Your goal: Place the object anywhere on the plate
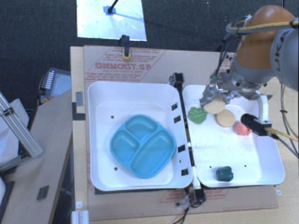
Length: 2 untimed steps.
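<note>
The blue divided plate (141,145) lies in the left white bin (100,171). My gripper (214,96) is low over the back left part of the right bin (275,164). Just beneath it is a pale beige disc (215,108). A light green leafy piece (197,115) lies to the left of that disc, and a second beige round piece (225,118) lies to its right. A pink piece (243,129) sits further right, partly behind a black fitting (254,124) on the arm's cable. A dark green pepper-like object (224,173) rests near the bin's front edge.
A black divider (183,125) with clips runs between the two bins. The arm's grey body and orange band (261,36) loom over the back right of the right bin. A tan bench edge and a tablet-like device (53,83) lie to the left.
</note>
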Available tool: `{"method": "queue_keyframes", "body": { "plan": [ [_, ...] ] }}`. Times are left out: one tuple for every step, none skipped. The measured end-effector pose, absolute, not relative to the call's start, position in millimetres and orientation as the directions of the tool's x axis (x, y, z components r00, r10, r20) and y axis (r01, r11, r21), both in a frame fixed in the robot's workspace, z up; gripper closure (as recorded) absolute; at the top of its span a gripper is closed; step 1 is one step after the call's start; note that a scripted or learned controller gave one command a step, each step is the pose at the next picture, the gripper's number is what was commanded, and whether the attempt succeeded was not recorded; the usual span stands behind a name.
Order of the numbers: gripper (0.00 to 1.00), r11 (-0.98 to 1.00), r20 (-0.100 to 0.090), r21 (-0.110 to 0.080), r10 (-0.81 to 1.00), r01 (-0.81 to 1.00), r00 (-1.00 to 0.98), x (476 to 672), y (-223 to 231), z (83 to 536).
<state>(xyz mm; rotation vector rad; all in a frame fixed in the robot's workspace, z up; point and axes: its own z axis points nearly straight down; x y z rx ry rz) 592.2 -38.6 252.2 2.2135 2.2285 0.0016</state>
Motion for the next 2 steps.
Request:
{"method": "queue_keyframes", "body": {
  "plan": [
    [1.0,0.009,0.002,0.002,1.0,1.0,-0.009,594.5,11.9,254.1],
    [1.0,0.008,0.001,0.002,1.0,1.0,-0.008,600.4,54.1,243.9]
  ]
}}
